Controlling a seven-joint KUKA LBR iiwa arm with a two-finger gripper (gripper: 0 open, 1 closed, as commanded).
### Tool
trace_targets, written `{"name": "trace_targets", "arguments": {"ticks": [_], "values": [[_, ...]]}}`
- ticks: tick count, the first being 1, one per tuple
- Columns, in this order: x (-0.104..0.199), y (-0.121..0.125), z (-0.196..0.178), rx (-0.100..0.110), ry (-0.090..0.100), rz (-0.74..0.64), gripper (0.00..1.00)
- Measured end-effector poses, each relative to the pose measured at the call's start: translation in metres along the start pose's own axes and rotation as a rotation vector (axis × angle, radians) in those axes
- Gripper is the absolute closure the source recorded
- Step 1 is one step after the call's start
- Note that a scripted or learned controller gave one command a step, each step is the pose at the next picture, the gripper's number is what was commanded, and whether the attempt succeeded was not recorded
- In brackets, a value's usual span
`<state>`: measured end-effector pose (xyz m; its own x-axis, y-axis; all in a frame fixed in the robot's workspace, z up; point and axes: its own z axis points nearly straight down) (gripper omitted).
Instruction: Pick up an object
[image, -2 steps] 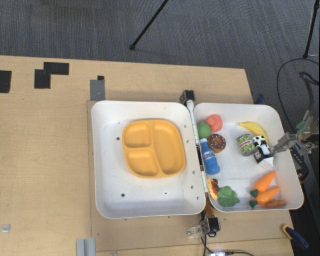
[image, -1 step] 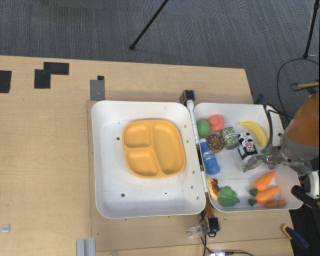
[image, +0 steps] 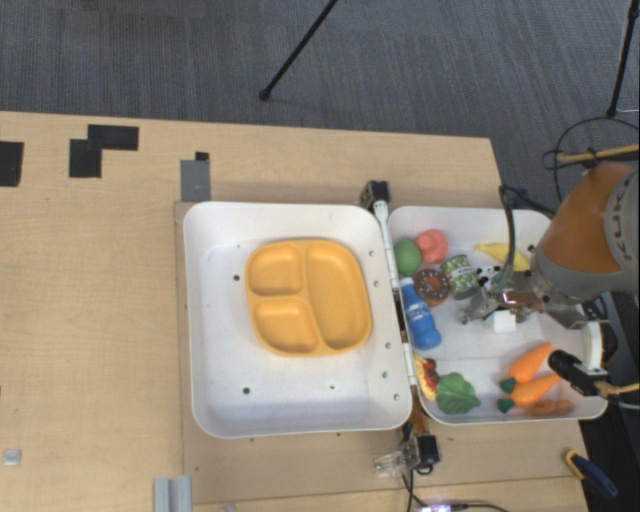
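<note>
Two white bins are sitting side by side on the worktop (image: 90, 330); left bin (image: 215, 400) is carrying a yellow divided plate (image: 305, 297), right bin (image: 470, 412) is holding the toys. Arm (image: 590, 235) is reaching in from 3 o'clock, w/ the hand (image: 490, 305) hanging over the bin's middle; can't tell if it's wide or narrow, too blurred.

Nearest candidates: small white block (image: 503, 322) just at 5 o'clock of the hand, striped can (image: 458, 274) at 10 o'clock, choc donut (image: 433, 285) beyond that. Blue bottle (image: 420, 320) is lying along the 9 o'clock wall, carrots (image: 530, 375) at 5 o'clock, green leafy toy (image: 456, 392) at 7 o'clock.

Judging: all light plastic, prob. stiff and a bit slippery. Block looks easiest, pinch across flat sides. Bottle is hugging the wall, so awkward; carrots taper, so grip mid-body.
</note>
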<state>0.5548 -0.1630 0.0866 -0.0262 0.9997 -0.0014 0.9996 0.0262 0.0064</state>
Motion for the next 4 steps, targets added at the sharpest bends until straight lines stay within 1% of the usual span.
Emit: {"name": "trace_targets", "arguments": {"ticks": [1, 2, 3, 4], "values": [[0.000, 0.000, 0.000, 0.000, 0.000, 0.001, 0.00], [0.009, 0.029, 0.000, -0.001, -0.001, -0.426, 0.00], [0.071, 0.059, 0.000, -0.001, 0.001, -0.424, 0.00], [0.070, 0.059, 0.000, -0.001, 0.000, -0.423, 0.00]]}}
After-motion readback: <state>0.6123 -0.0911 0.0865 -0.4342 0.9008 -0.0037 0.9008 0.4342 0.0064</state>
